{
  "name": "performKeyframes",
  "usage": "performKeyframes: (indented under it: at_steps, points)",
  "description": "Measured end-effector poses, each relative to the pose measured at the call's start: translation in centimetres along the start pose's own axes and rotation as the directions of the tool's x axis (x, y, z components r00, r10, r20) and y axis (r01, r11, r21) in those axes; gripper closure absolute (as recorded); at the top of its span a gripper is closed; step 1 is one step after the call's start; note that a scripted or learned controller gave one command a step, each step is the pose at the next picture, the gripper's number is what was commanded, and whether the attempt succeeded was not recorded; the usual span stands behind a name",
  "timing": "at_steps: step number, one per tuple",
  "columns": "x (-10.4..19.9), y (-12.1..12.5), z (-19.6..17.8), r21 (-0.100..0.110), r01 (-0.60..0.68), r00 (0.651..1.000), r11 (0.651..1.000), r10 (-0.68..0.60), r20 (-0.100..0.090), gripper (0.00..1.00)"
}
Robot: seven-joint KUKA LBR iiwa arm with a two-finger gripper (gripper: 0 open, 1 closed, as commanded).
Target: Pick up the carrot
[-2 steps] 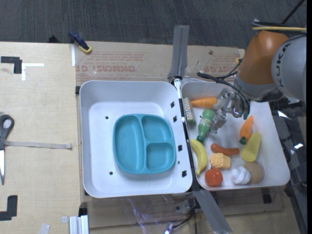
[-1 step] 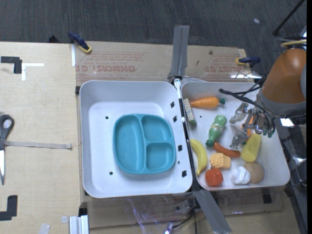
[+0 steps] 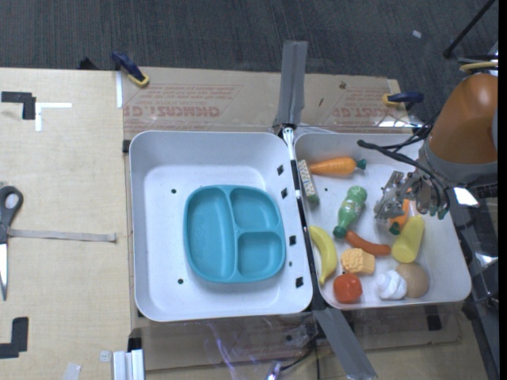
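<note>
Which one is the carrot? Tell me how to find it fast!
Look in the right white bin, the one full of toy food. Go to its far edge, away from the gripper. The carrot lies there alone: long, orange, with a green tip, above the green bottle.

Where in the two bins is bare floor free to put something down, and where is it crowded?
Free: the left bin floor around the blue tray, widest on its left, and the tray's compartments. In the right bin, only a strip between the carrot and the gripper. Crowded: the lower right bin, around banana, tomato and egg.
</note>
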State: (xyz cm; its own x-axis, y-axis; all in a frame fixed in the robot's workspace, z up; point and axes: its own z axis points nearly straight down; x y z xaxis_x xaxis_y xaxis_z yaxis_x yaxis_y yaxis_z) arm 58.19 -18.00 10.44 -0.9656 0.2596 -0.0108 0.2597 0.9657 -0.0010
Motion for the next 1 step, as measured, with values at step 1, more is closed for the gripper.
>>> performKeyframes:
  at_steps: [1]
  points:
    - [-0.21,0.07,-1.05,0.001,0.002,1.0,1.0,-0.002,0.006,1.0]
